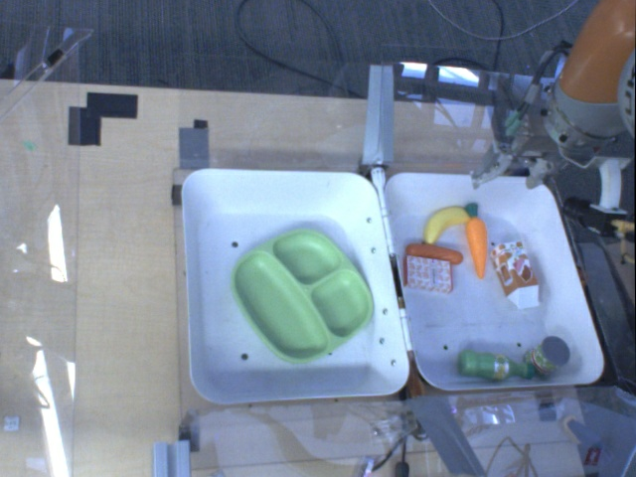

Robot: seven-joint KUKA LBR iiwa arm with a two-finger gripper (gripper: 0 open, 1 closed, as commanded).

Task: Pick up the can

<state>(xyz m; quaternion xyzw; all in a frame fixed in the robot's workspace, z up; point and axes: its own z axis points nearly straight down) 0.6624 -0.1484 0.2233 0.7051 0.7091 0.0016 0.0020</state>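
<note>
The can (553, 351) is small with a dark grey top and stands in the front right corner of the right bin (447, 321). It touches or nearly touches the cap end of a green bottle (489, 366) lying on its side. My gripper (509, 173) hangs over the back rim of the right bin, far behind the can, with the whole bin's depth between them. Its two fingers are spread apart, open, with nothing between them.
In the right bin also lie a banana (446, 222), a carrot (477, 245), a red and white packet (430, 268) and a small carton (515, 269). The left bin (214, 366) holds a green divided plate (302, 292). A metal post (377, 117) stands behind the bins.
</note>
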